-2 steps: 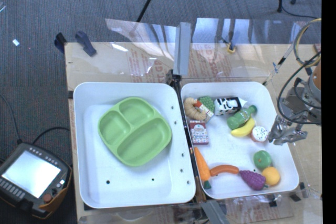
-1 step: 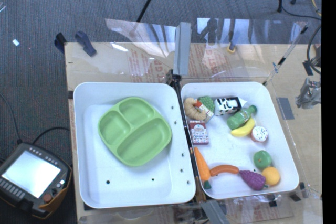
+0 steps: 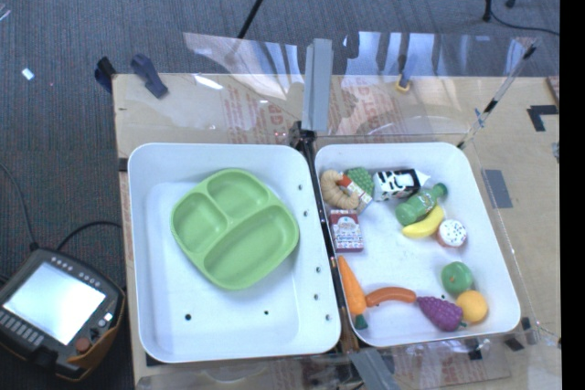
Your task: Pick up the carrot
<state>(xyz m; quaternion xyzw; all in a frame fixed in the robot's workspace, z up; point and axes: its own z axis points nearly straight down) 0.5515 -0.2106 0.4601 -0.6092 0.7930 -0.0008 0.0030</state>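
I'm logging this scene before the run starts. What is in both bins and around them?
Plate: one, green, three compartments, left bin.
Carrot: one, orange, right bin, lower left edge.
Sausage: one, orange-red, beside carrot.
Grapes: one bunch, purple, lower right.
Orange: one, touching grapes.
Apple: one, green.
Banana: one, yellow.
Bottle: one, green.
Carton: one, black-white.
Box: one, red.
Pendant: one, floor, lower left.

No text can be read; the small red box bears print (too blurred to make out)
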